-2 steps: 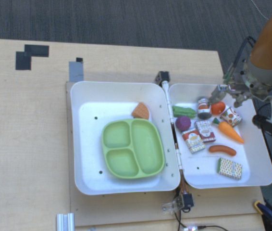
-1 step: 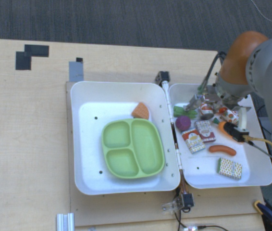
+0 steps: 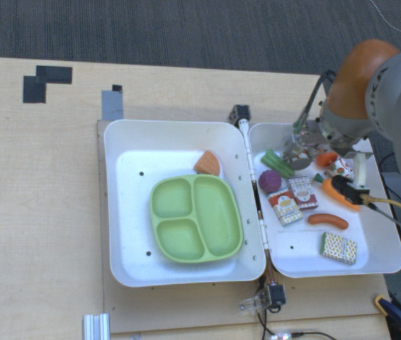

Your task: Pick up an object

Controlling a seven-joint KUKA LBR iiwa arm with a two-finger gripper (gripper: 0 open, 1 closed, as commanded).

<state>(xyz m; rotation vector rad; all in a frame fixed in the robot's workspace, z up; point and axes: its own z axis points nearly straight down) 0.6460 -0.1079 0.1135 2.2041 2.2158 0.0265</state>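
So the tool (image 3: 300,153) was parked low in the right bin (image 3: 296,252), just up and to the right of the purple ball (image 3: 270,181). Whether it was wide or narrow couldn't be told, since the business end was lost in a blur of grey. Nothing could be seen held in it, so the pick was judged not yet done.

The likeliest target was reckoned to be the green veggie piece (image 3: 278,165), lying just above and right of the purple ball, practically touching it and right beside the tool. It looked like light toy food, probably hard plastic: stiff, a bit slick, not fragile. Being long and thin, it would best be taken across its narrow middle, not end to end. Crowding was the worry here, as the ball could easily be nudged or caught along with it.

Other options were noted too, all placed off that same ball:
- two small cartons (image 3: 294,199) just below and right of it, flat-sided and probably the easiest grab
- a sausage (image 3: 328,221) further down to the right
- a carrot (image 3: 342,192) well to the right
- a patterned box (image 3: 339,248) far down to the right, well apart from the rest

The ball itself was judged likely to roll or squirt out.

Well to the left of the ball, the left bin (image 3: 133,190) was occupied by a green divided plate (image 3: 197,218) and an orange pastry-looking piece (image 3: 207,163).
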